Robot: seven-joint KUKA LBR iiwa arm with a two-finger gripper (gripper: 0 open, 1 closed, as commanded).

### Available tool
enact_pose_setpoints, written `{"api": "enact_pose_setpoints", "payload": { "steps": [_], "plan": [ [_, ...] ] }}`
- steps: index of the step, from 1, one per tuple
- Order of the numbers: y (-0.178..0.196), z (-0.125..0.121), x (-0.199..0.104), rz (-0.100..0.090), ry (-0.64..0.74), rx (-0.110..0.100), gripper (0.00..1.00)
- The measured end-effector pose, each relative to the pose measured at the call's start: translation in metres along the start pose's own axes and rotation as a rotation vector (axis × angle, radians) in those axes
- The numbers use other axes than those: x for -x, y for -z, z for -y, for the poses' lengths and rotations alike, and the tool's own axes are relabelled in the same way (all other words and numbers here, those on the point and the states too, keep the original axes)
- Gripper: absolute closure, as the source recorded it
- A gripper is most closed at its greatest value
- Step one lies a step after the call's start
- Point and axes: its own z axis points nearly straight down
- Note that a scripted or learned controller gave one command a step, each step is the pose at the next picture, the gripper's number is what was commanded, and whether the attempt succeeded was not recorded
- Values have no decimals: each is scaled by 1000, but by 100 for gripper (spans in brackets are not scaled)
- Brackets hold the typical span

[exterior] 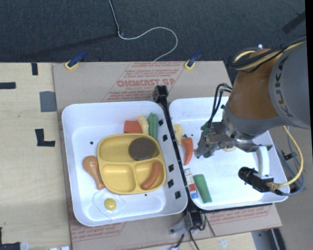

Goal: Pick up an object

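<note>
My gripper [203, 148] hangs over the left part of the right bin [238, 193], under the arm's orange band. It sits just right of an orange carrot [187, 149] that lies by the bin's left wall. A green block [202, 188] rests lower in the same bin, beside a thin red, white and blue stick [190, 182]. A small yellow piece [177, 130] shows at the bin's upper left. Whether anything sits between the fingers is hidden by the wrist.
The left bin [79, 201] holds a yellow divided plate [117, 176] with a brown patty [142, 147] and a sausage [152, 175]. Around it lie a drumstick [92, 169], a yellow egg piece [110, 204], and red, yellow and green items [141, 124]. A black divider [170, 142] separates the bins.
</note>
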Motion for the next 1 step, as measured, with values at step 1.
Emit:
{"api": "enact_pose_setpoints", "payload": {
  "steps": [1],
  "plan": [
    [-1, 30, -51, 0, 1, 0, 100]
  ]
}}
